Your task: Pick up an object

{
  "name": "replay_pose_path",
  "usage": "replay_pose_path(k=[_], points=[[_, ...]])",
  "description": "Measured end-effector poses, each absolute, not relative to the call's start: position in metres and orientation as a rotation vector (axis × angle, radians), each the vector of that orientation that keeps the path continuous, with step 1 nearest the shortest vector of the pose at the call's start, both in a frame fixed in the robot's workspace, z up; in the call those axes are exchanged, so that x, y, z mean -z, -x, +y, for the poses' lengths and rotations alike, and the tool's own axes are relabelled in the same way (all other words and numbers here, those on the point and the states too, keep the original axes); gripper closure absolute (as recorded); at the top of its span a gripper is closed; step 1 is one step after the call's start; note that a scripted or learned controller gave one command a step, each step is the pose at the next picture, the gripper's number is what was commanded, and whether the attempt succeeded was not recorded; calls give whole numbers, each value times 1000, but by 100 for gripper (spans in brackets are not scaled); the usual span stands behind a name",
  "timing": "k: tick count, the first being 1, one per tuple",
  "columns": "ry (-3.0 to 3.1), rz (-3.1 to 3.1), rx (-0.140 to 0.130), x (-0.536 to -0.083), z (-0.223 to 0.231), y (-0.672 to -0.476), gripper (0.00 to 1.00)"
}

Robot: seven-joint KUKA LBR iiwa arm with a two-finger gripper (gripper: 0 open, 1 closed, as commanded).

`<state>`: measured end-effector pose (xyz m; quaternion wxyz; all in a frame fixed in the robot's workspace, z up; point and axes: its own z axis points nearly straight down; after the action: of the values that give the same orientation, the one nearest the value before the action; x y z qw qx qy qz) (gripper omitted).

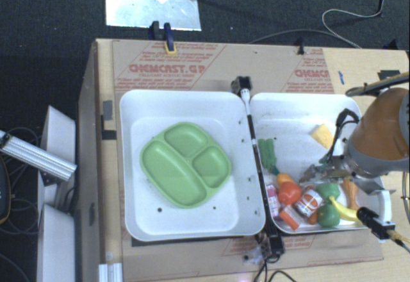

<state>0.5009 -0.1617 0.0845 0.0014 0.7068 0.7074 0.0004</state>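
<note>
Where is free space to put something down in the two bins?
Free: the right bin's far floor, beyond the yellow block, and the left bin's margins around the green plate. Crowded: the toy food pile in the near right.

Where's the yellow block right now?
The yellow block lies in the right bin, toward its far right side, apart from the toy food pile at the near edge. The arm's orange band is just to its right.

right bin (291,107) far half bare, toys (304,200) crowd near corner — arm (384,136) overhead
</note>
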Motion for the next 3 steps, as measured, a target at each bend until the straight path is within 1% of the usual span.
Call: replay_pose_path(k=[1,2,3], points=[[-2218,2221,-3,-95,-161,-501,100],[-2218,2221,-3,-95,-161,-501,0],[-2215,2222,-1,-85,-207,-569,0]])
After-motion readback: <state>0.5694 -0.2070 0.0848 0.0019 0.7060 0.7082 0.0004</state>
